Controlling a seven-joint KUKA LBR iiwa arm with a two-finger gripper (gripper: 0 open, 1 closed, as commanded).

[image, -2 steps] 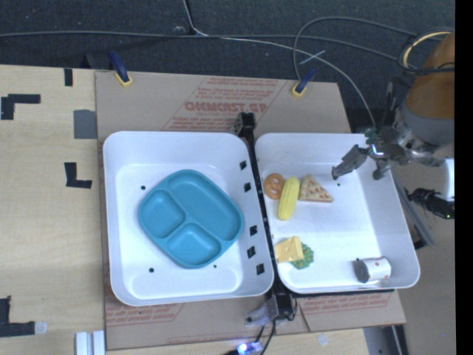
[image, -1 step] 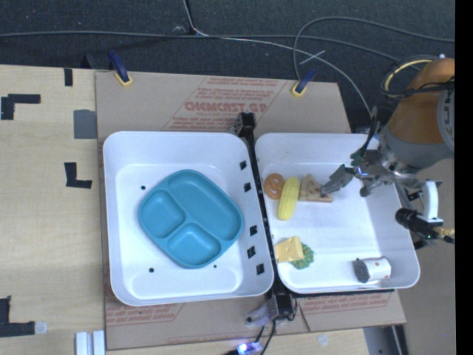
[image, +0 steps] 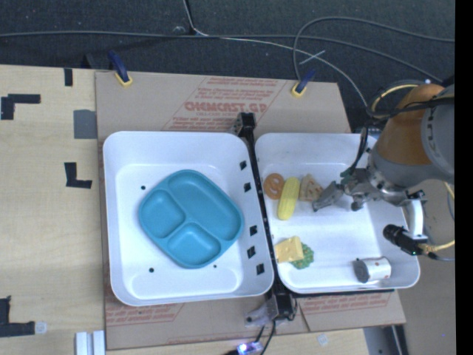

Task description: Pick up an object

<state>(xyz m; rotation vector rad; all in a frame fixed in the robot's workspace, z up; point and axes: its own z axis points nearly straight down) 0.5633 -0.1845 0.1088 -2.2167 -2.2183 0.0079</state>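
1. Down at the near edge of the right bin (image: 384, 283) there's a small grey and white cylinder (image: 372, 269), lying on its side near the near right corner.
2. Same bin, near left corner: yellow and green toy food piece (image: 293, 251).
3. Up by that bin's left wall sit an orange ring (image: 274, 186), a yellow corn cob (image: 289, 197) and a tan piece (image: 310, 188), all close together.
4. Gripper (image: 328, 197) is low over the middle of the right bin, just beside the tan piece. Fingers look a bit spread, nothing between them.
5. Left bin (image: 122, 198) has a blue divided plate (image: 190, 217) in the middle.
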